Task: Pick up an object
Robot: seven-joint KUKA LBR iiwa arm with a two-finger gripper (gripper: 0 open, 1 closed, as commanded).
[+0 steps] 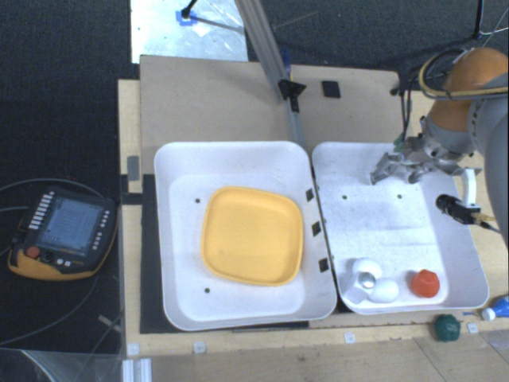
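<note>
The right bin (350,213) holds a red rounded object (425,283) near its front right corner. Along its front edge lie a white cup-like piece (366,275) and a white egg-shaped piece (386,290), touching each other. A yellow square plate (253,235) lies flat in the middle of the left bin (179,213). My gripper (395,174) hangs over the back right part of the right bin, open, with nothing between its fingers. It is well apart from the objects at the front.
A green ball (447,327) and a blue-and-white item (497,309) lie on the bench outside the right bin's front right corner. A slanted metal pole (266,38) rises behind the bins. A teach pendant (60,237) lies on the floor at left.
</note>
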